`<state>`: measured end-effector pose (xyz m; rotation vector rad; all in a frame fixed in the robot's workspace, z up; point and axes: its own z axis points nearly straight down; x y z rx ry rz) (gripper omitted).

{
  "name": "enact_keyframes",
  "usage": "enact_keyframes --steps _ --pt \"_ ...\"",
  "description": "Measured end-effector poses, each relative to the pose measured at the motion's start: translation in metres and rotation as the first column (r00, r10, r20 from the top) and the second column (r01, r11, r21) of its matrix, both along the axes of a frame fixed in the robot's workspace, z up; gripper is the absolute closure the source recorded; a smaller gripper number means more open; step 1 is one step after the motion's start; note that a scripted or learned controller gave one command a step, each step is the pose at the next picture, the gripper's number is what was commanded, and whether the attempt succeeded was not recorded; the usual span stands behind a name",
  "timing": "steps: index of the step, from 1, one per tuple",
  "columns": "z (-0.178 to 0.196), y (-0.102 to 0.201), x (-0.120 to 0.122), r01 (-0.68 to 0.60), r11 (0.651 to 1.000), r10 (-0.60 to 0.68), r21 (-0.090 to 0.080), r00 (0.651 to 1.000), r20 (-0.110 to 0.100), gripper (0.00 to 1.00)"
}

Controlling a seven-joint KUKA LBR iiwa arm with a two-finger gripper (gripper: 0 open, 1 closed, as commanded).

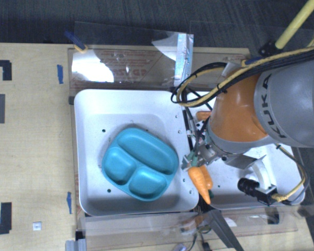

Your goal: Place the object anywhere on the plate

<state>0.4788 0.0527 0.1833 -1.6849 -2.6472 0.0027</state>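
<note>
Gripper point(196, 161) fingers can't be made out, so open or clamped can't be told; orange carrot point(200, 180) is seen just below it, blue plate point(140, 163) off to its left.

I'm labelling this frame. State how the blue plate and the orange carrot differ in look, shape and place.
The blue plate is wide, rounded and split into compartments; the orange carrot is small, narrow and tapered. The plate lies flat in the middle of the left bin; the carrot sits at the divide between the bins, just below the gripper. Both look like smooth plastic.
</note>
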Motion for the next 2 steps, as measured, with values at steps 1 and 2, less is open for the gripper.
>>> enact_keyframes --steps 1,2 --pt "0.0249 0.0637 0.011 -0.004 1.0 0.004 0.0 1.0 0.005 1.0" --pt "0.0245 0.0627 0.0109 -0.002 1.0 0.002 -0.001 1.0 0.004 0.0"
